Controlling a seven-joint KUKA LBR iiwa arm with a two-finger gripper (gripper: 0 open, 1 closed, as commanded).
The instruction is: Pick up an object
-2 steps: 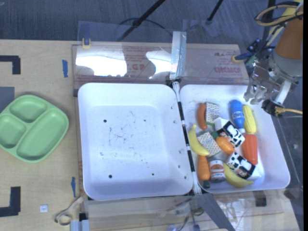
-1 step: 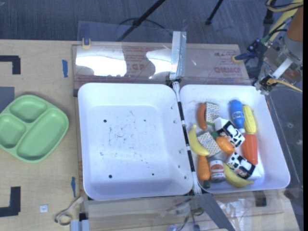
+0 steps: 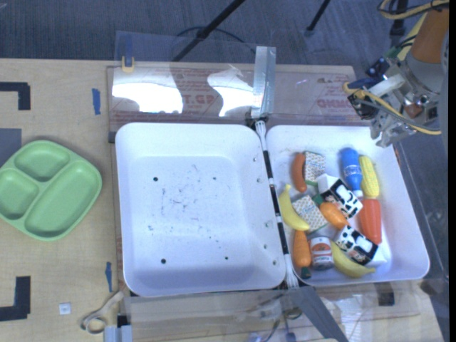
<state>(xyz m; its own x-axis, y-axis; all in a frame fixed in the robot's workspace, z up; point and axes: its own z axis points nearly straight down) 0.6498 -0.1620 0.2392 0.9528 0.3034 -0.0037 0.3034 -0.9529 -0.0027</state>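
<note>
Crowding the right bin [image 3: 410, 212], toy food lies heaped: a blue bottle [image 3: 350, 165] beside a yellow corn cob [image 3: 369, 176] at the far side, a banana [image 3: 291, 211] to the left, carrots [image 3: 370, 219] and cow-patterned blocks [image 3: 348, 200] nearer. Above the bin's far right corner hangs the gripper [image 3: 388, 130], holding nothing; how wide it stands cannot be told. The left bin [image 3: 142, 191] sits alongside, and a green plate [image 3: 47, 188] lies far left.

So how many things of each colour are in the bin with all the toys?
Some overlap, so this is my best count.
Yellow: 3, banana, banana, corn
Orange: 4, carrots
Blue: 1, bottle
Black-and-white: 2, blocks
Checkered: 2, pieces
Red-labelled: 1, can
Total: 13
</note>
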